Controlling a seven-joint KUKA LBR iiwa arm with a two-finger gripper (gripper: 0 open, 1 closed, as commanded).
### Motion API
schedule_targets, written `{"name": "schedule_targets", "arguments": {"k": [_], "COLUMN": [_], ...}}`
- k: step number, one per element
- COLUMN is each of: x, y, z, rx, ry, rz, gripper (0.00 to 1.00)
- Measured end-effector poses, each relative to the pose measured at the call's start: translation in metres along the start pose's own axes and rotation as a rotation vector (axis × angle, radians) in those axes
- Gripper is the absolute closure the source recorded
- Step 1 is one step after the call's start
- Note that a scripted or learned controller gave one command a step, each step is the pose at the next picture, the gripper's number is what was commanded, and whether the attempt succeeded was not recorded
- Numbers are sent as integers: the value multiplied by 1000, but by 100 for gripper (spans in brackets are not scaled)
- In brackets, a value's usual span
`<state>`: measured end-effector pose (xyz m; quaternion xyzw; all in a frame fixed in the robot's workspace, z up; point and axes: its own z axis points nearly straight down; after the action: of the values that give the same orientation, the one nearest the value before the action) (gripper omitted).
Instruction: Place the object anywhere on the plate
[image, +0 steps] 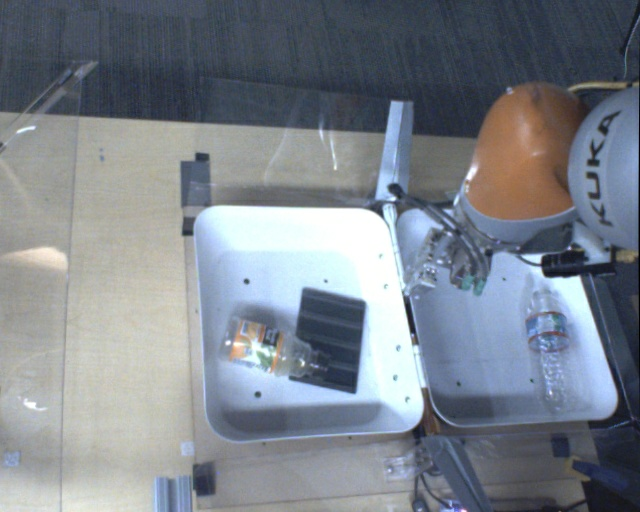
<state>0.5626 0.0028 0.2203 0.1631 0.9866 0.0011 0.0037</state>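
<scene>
Two white bins (300, 225) are set on a pale wooden bench (100, 300); the gripper (447, 265), blurred, is hung over the right one, while the bottle (548, 345) is seen lying there.

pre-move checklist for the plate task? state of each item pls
1. Claw location: over the right bin's upper left corner, near the divider. ok.
2. Something held between the claw's fingers: cannot tell, the view is too cluttered there.
3. Dark ridged plate position: flat in the left bin, right of centre. ok.
4. Plate surface free: not ok, the small orange-labelled bottle lies on its side with its cap end touching or overlapping the plate's lower left edge.
5. Clear water bottle: lies along the right bin's right side, apart from the claw. ok.
6. Which object the task means: cannot tell.
</scene>
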Motion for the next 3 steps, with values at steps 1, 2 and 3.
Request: {"name": "schedule_targets", "arguments": {"k": [1, 2, 3], "x": [-84, -124, -152], "y": [-42, -92, -131], "z": [-29, -14, -37], "rx": [0, 0, 0], "ry": [-3, -4, -5], "rz": [58, 313, 549], "gripper": [100, 100, 100]}}
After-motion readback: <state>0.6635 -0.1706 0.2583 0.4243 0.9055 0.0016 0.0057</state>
